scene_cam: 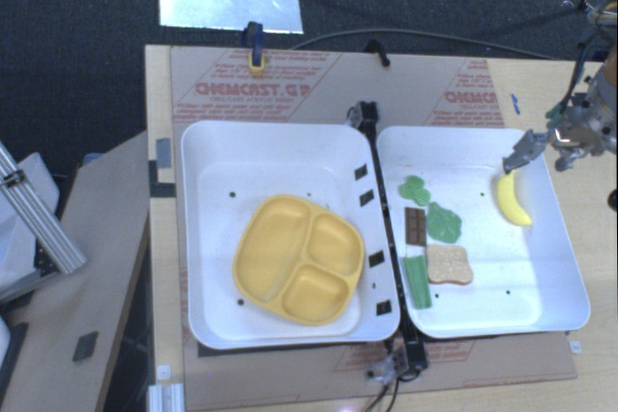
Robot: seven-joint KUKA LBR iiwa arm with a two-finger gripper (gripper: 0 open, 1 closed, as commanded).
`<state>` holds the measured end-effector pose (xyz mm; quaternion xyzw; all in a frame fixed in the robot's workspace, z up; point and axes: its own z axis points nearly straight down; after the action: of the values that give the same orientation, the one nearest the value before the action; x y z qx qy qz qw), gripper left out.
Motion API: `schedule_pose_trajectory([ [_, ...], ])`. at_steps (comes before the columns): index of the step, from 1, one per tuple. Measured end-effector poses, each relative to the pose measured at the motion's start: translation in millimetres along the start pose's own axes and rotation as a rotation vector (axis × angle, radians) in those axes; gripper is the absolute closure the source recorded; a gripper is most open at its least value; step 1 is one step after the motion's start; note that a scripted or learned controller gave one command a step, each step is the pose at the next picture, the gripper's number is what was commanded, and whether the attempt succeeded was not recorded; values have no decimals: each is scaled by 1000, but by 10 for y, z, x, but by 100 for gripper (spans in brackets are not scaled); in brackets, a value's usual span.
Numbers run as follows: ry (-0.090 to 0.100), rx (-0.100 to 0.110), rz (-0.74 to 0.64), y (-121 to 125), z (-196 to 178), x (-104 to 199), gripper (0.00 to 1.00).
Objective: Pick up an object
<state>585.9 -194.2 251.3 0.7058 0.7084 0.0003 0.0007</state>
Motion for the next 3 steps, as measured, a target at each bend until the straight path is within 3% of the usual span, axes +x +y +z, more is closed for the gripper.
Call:
schedule_pose_trajectory([
  [3, 1, 3, 1, 80, 1637, 149, 0],
])
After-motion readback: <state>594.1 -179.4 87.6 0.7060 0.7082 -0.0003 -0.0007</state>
